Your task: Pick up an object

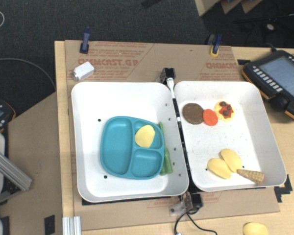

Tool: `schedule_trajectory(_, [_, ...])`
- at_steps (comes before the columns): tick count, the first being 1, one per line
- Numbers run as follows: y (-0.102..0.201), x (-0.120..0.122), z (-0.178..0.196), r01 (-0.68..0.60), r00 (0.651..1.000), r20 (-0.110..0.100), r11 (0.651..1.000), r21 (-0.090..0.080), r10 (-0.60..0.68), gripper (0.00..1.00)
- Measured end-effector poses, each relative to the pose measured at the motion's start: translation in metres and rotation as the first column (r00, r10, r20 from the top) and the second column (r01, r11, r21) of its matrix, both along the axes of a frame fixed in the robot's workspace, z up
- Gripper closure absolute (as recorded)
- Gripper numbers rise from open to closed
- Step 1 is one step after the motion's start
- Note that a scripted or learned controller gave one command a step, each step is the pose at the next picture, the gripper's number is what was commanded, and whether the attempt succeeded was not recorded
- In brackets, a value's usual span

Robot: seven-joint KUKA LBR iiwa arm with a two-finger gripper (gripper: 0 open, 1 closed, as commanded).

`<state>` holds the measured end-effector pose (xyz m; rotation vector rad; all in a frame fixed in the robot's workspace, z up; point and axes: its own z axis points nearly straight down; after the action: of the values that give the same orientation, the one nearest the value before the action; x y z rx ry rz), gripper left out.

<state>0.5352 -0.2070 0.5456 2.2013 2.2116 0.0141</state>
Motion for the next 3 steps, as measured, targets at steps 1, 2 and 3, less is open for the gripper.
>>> schedule_trajectory(1, [-0.011,-0.052,-0.145,0.009,0.999,-0.034,1.0,0.013,-0.009,1.0])
schedule_trajectory(2, [0.004,-0.024,-0.002,0.001,1.0,-0.004,1.0,0.001,-0.001,1.0])
schedule_trajectory(3, [0.022,-0.058,-0.127,0.006,0.999,-0.034,1.0,0.013,-0.006,1.0])
